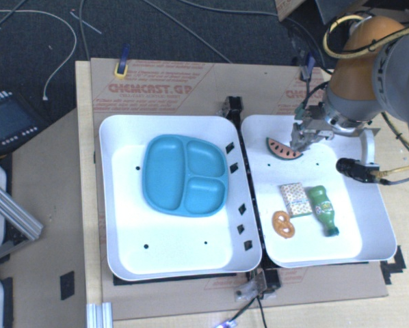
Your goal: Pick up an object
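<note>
In the right bin (368,234) a watermelon slice toy (283,149) lies near the far left corner. My gripper (301,141) hangs right at the slice's right end, touching or nearly touching it. A small patterned packet (295,198) rests in the bin's middle, a green bottle (323,210) lies just to its right, and a pretzel (283,223) sits in front of the packet. None of these sits visibly between the fingers.
The left bin (122,238) holds a blue divided plate (185,174). A black divider with clips (240,183) runs between the bins. Cardboard (177,84) lies beneath them, with cables on the dark floor behind.
</note>
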Controlling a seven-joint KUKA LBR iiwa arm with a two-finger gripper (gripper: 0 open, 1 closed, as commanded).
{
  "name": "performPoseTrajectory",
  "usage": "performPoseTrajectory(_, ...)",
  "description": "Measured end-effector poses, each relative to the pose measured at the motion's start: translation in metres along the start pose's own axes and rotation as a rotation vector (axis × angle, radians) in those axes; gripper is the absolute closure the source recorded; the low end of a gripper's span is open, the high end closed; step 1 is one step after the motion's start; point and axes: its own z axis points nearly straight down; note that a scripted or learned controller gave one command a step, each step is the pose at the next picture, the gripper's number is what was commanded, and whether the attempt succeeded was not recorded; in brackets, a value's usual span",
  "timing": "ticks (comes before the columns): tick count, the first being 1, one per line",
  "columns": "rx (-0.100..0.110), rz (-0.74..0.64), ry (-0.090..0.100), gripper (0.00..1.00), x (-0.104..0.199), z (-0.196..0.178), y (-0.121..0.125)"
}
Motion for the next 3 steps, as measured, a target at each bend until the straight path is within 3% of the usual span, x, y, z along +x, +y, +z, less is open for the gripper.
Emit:
performPoseTrajectory(2, -0.001, 0.000, 0.000, 1.00, 0.009, -0.105, 0.012)
performPoseTrajectory(3, 0.009, -0.005, 0.004, 1.00, 0.069, -0.089, 0.011)
